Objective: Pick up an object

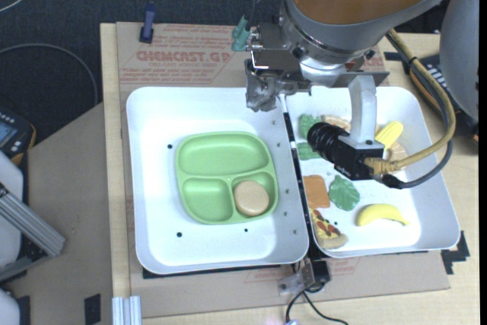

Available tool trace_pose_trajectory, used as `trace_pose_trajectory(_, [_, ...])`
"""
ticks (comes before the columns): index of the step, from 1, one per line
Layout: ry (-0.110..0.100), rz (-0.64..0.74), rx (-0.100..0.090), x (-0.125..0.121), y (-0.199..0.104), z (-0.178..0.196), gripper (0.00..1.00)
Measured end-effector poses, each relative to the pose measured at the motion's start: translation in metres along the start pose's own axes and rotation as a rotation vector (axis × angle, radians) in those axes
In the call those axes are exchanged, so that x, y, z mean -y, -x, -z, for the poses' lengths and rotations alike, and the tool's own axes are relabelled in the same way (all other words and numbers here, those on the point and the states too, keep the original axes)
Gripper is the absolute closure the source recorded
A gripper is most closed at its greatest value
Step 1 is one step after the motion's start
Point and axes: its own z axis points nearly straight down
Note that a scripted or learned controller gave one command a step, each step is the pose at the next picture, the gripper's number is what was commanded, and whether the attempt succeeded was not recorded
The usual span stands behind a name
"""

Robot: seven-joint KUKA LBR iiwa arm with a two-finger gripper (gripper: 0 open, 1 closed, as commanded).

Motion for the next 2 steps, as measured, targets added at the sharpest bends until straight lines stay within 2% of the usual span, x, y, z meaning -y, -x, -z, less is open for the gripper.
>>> trace_pose_trajectory(1, [-0.037,-0.007,0.016,0.007,-0.013,-0.162,1.0])
trace_pose_trajectory(2, [-0.017,-0.008,0.009,-0.022,-0.005,-0.141,1.0])
